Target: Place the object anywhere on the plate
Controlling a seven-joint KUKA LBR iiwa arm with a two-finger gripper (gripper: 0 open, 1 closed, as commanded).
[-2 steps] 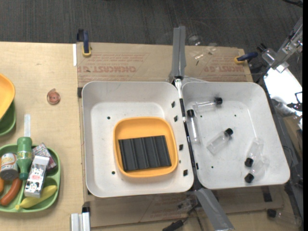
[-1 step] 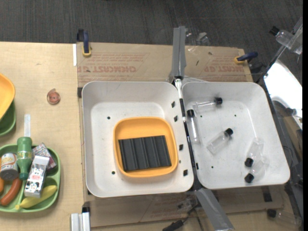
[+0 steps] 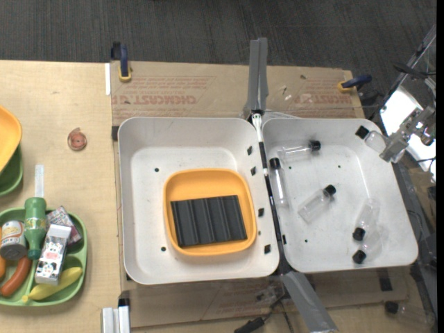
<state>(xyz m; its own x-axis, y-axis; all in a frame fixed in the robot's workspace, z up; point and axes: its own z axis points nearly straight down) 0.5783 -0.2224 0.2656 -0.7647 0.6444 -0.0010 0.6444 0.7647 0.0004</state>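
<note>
Widest first: the wooden bench (image 3: 55, 103) runs across the left, with a cardboard sheet (image 3: 180, 96) under the two bins. The left bin (image 3: 139, 144) holds the orange plate (image 3: 208, 182), sitting a little near of centre. Flat on that plate lies a dark ridged slab (image 3: 209, 220), its grooves running far to near; it covers most of the plate's floor and stays inside the rim.

Over to the right bin (image 3: 347, 165), touching its neighbour along the middle seam. At its far right corner the arm (image 3: 416, 127) comes in from the right, and the gripper (image 3: 394, 149) hangs over the bin's right rim. From this angle I cannot tell how far open the claw is, and I see nothing in it.

On the bench's near left sits a green tray (image 3: 73, 283) packed with toy food, a green bottle (image 3: 34, 224) among it, and an orange bowl (image 3: 7, 141) sits at the left edge, farther off.

Scattered in the right bin are clear vials with black caps: one far (image 3: 298, 151), one central (image 3: 316, 203), one near right (image 3: 365, 217).

Smallest: a pink disc (image 3: 77, 140) on the bench, well left of the bins.
</note>
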